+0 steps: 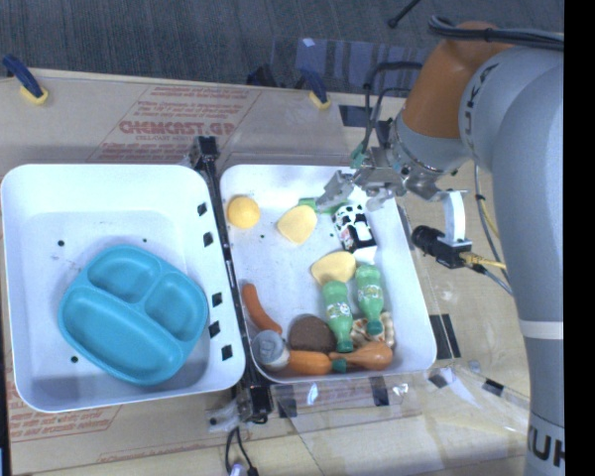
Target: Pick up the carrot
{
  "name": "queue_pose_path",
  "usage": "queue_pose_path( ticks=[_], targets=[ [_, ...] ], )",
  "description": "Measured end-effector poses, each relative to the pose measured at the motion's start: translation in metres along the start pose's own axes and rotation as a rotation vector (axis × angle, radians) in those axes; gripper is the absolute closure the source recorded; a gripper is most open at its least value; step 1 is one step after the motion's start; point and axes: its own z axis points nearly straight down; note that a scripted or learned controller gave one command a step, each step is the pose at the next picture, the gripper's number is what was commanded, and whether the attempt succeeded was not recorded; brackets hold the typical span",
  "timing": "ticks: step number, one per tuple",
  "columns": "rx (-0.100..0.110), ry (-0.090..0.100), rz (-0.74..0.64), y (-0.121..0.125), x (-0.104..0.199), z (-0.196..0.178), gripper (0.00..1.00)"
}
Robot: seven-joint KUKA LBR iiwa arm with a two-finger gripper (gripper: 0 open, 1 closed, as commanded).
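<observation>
Camera view, from above the counter (109,122): the carrot (362,357) lies along the near wall of the right bin (278,181), its long axis running roughly left to right, thick end toward the bin's right corner and its green top end pointing left, at about the middle of that wall. A second orange piece (307,362) lies end-on just left of it, so I judge the two could be confused. Two green bottles (352,310) stand over the carrot on its far side, their caps touching or almost touching it, and a brown ball (310,332) sits just beside them. A sausage (259,308) lies along the bin's left wall.

My pincer (355,188) hangs over the far side of the same bin, above a black-and-white toy (354,228) and near a yellow wedge (297,223). I cannot tell whether it is released or clenched; nothing is visibly grasped. The carrot lies well apart from it, toward the camera and almost straight down the bin, with the bottles between. I judge the move turns on crossing the bin and closing across the carrot's short width. A blue tray (134,310) sits in the left bin (40,191).
</observation>
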Motion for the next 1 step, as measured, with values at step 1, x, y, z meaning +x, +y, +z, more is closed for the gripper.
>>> queue_pose_path(
  ticks=[1],
  targets=[
    [0.011, 0.002, 0.014, -0.0281, 0.0415, 0.1035, 0.00]
  ],
)
